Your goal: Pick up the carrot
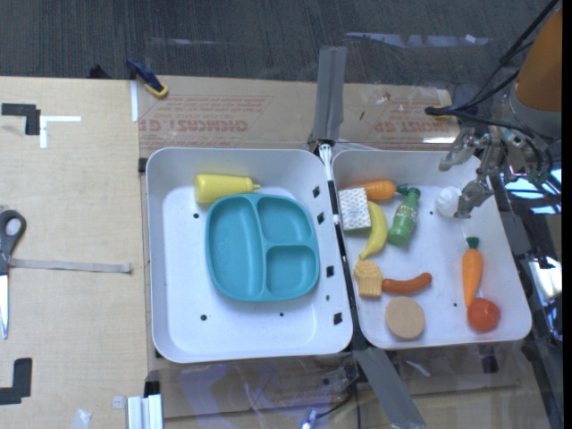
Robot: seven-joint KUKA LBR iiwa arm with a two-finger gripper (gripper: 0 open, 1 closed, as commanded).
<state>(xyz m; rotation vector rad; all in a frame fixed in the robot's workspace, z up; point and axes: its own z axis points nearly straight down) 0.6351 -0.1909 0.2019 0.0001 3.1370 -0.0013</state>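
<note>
1. Two white bins sit side by side on the bench: the left bin [170,329] and the right bin [514,329].
2. The left bin holds a blue divided plate [264,247], and a yellow squeeze bottle [223,187] lies just behind it, near the far wall.
3. The carrot [471,272] lies in the right bin, close to its right wall, with the green top pointing away from me and the orange tip pointing toward the near side.
4. A red tomato [483,315] is just beside the carrot's tip, maybe touching it.
5. Other things in the right bin are a banana [377,232], a green bottle [404,216], a sponge-like block [355,210], a small orange piece [379,189], a sausage [407,283], a waffle-like piece [368,279], a round tan disc [405,317] and a small white object [446,202].
6. The gripper [474,186] hangs over the far right part of the right bin, well apart from the carrot and near the white object.
7. It is seen from the side and partly mixed with cables, so I cannot tell how wide it stands, and nothing can be seen in its hold.
8. A pair of scissors [7,248] lies on the bench at the far left.
</note>
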